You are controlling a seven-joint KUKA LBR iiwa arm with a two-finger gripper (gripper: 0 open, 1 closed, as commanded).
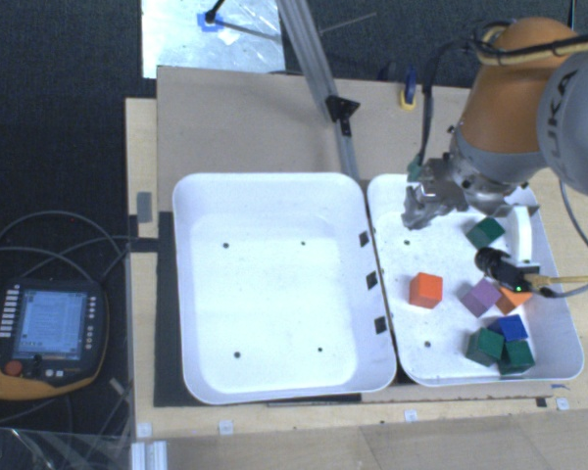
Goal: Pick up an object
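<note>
My gripper hangs over the upper left part of the right bin, above bare bin floor. Below it, an orange cube lies alone near the bin's middle. A green cube sits to the gripper's right. A purple block and an orange block lie further down. At the lower right corner a blue cube and dark green blocks are clustered together. I see nothing between the fingers.
The left bin stands beside the right one, their rims touching at black clips. A grey pole slants down to the bins' back edge. A teach pendant lies left of the bench.
</note>
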